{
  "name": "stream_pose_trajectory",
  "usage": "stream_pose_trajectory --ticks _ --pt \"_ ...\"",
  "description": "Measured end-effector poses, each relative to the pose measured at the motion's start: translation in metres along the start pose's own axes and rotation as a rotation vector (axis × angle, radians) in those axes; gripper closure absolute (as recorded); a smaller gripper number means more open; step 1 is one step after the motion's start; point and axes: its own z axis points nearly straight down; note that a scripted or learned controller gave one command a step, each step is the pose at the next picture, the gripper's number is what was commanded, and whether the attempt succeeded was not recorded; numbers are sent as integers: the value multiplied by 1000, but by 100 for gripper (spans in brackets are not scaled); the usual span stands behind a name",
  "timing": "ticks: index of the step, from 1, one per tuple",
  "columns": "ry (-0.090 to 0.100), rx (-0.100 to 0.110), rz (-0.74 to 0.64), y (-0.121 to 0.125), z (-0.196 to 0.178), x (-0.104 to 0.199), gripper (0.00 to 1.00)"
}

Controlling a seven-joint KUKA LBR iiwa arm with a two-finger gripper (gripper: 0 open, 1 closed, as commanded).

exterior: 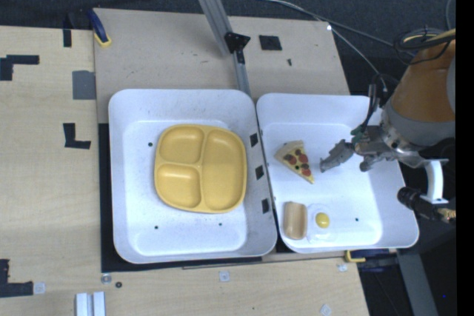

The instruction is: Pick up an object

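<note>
**Ana:** Where the bench comes nearest the camera, what do you see first?

**Ben:** Bare light wood along the near edge of the bench (222,292). Just beyond it sit the two white bins, side by side and touching along their inner walls.

**Ana:** Start with the right bin (385,233).

**Ben:** Near its near-left corner lies a small tan toy, something like a bread slice (295,220). Just beside it, to the right, is a fried egg toy (321,220) with a yellow yolk. Farther in, toward the left wall, a pizza slice (295,159) lies flat, its crust turned to the far side.

**Ana:** And the gripper?

**Ben:** The gripper (345,158) reaches in from the right edge, over the middle of that bin. Its two dark fingers are spread apart; nothing sits between them. One finger points left toward the pizza slice, near it but apart from it. Behind it, the grey wrist and orange band of the arm (422,96) rise over the bin's right wall.

**Ana:** The left bin (129,181)?

**Ben:** A yellow plate (200,168) with three compartments lies flat at its middle, well apart from the toys.

**Ana:** Farther back?

**Ben:** A grey metal pole (211,0) slants away from the bins' far edge, across the bench and over the dark floor, where thin cables trail.
</note>
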Motion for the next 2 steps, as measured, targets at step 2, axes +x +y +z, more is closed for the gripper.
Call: stream_pose_trajectory --ticks 2 --pt "-2 -1 0 -11 104 4 0"
